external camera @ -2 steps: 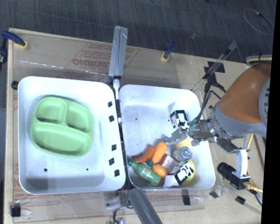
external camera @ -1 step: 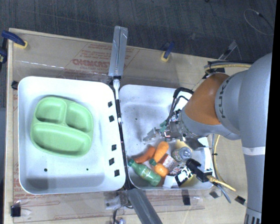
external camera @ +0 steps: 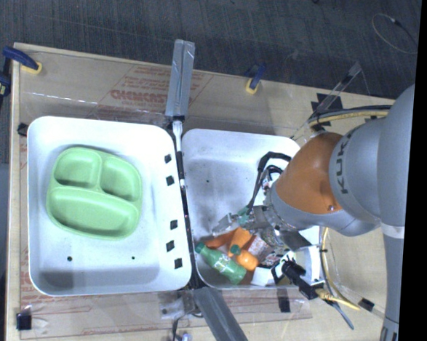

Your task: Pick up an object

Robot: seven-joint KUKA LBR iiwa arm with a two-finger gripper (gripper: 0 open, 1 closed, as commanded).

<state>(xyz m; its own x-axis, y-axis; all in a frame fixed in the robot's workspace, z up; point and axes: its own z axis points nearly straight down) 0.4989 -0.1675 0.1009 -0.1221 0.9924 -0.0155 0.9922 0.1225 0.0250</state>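
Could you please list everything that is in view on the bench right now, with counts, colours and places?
white bins: 2, white, side by side on the bench.
divided tray: 1, light green, three compartments, in the left-hand bin.
green bottle: 1, green, lying at the near edge of the right-hand bin.
orange items: at least 2, orange, in the pile beside the bottle; exact shapes hard to tell.
other small items: count unclear, mixed with the pile under the wrist.
clamps: several, blue and yellow, along the bench's far and left edges.
arm: 1, grey with an orange band, over the right-hand bin.
gripper: 1, low over the pile.
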